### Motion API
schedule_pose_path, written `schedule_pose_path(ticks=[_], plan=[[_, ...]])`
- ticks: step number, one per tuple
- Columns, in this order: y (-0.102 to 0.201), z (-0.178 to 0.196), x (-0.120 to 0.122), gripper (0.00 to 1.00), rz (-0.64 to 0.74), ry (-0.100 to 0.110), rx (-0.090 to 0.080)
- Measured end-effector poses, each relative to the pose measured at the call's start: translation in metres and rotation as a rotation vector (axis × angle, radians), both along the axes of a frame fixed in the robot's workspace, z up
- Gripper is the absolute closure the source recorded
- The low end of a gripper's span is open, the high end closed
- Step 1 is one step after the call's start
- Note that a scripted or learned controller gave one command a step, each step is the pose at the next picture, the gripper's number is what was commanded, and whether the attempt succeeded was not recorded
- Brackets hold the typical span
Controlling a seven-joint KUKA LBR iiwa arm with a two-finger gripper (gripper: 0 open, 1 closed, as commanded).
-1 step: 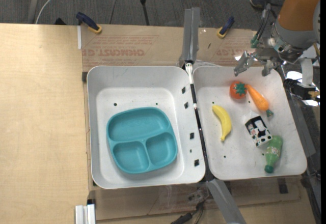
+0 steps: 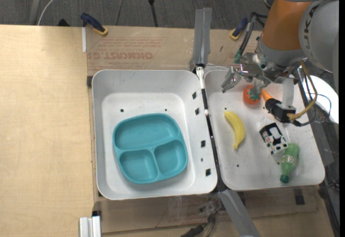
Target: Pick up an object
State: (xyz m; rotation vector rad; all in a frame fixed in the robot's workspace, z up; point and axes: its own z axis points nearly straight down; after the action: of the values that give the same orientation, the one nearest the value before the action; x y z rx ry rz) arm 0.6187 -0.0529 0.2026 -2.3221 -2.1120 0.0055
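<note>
While the arm reaches in from the right, the scene reads so:
Gripper (image 2: 243,81): over the right bin's far end, fingers spread open, nothing between them.
Tomato (image 2: 252,96): just below the gripper, red, on the bin floor.
Banana (image 2: 235,129): mid bin, lying free.
Bottle (image 2: 288,161): green, near the front right corner.
Right bin (image 2: 253,176): holds all three.
Left bin (image 2: 105,123): holds a teal tray (image 2: 150,147).

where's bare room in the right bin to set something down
Free: the right bin's near-left floor, below the banana and left of the bottle. Crowded: the far right, where the gripper, tomato and black-and-white item cluster.
</note>
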Motion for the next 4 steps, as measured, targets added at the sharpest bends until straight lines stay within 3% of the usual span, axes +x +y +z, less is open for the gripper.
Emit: schedule_pose_path(ticks=[1, 2, 3, 4], plan=[[0.105, -0.012, -0.022, 0.0, -0.052, -0.001, -0.001], [0.184, -0.017, 0.028, 0.0, -0.089, -0.001, -0.002], [0.2, -0.048, 0.04, 0.0, -0.094, -0.002, -0.003], [0.281, -0.109, -0.016, 0.0, -0.126, -0.011, 0.0]])
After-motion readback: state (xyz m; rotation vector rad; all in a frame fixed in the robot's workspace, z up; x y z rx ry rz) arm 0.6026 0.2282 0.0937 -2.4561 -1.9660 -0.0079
